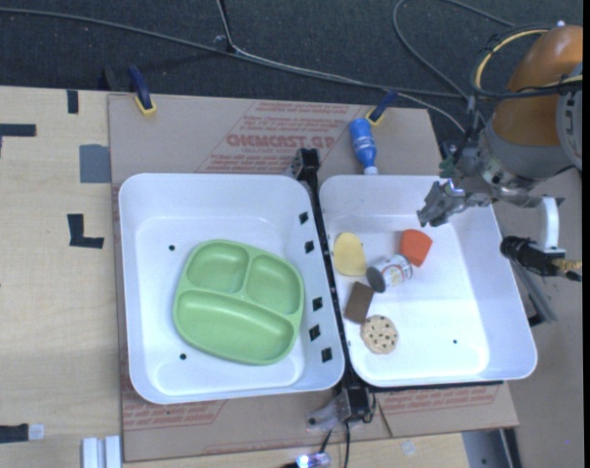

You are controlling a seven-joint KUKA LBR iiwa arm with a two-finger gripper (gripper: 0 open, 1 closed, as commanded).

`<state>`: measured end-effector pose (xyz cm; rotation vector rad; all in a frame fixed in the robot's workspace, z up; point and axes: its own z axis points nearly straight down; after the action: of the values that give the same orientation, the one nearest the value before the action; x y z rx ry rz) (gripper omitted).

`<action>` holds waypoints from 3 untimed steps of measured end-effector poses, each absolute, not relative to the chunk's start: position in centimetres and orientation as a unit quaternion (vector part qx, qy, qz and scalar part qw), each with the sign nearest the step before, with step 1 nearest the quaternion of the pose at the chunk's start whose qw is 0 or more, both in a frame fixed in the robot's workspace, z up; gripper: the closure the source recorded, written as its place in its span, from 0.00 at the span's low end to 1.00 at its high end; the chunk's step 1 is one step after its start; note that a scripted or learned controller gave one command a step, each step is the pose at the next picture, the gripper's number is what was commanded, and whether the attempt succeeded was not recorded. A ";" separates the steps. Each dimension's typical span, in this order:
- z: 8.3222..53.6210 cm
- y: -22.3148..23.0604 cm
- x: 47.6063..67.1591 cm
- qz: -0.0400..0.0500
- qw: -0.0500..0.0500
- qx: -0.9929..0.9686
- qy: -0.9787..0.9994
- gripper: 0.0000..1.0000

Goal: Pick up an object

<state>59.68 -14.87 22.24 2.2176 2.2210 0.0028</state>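
Hand hangs over the upper right edge of the right bin, nothing visibly held; can't tell how far it is parted. Just below-left: orange block, chunky, tilted. Beside it a small can lying on its side, long axis roughly left-right. Yellow rounded piece, brown flat bar standing near vertical in view, round cookie with dots. Left bin holds a green divided plate, smooth plastic. Blue bottle on the surface above the bins.
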 end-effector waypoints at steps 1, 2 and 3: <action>21.6 -9.3 61.4 0.000 -0.001 0.705 0.709 1.00; 21.1 -3.1 62.5 0.000 -0.001 0.704 0.710 1.00; 22.2 3.0 62.9 0.001 -0.001 0.704 0.710 1.00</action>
<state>62.87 3.05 22.24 2.2139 2.2317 0.0019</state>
